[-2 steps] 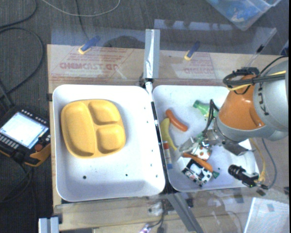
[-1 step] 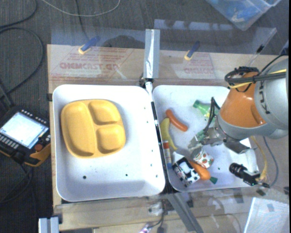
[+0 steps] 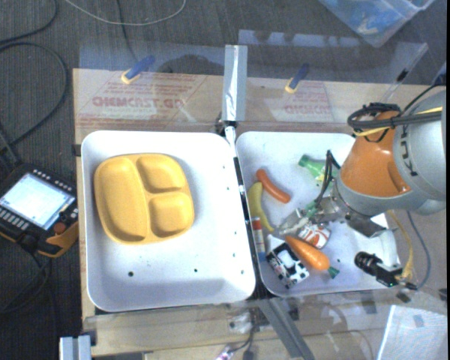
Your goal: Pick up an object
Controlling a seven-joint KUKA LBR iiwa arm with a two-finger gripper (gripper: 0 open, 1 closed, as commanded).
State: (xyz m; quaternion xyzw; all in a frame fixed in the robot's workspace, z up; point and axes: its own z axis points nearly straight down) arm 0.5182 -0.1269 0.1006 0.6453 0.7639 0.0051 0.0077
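My orange band (image 3: 369,172) shines like glossy plastic above smooth grey metal. Both white bins (image 3: 165,283) look like matt plastic. The yellow tray (image 3: 144,196) is smooth plastic with a soft sheen. The carrot (image 3: 309,253) and sausage (image 3: 273,187) look like glossy toy plastic.

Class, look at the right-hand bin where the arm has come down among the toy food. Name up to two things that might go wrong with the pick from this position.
1. The claw sits low in a tight cluster: carrot, red-and-white can, banana. It may nudge or grab the wrong piece.
2. The carrot lies partly over the black-and-white item, so lifting one might drag the other.
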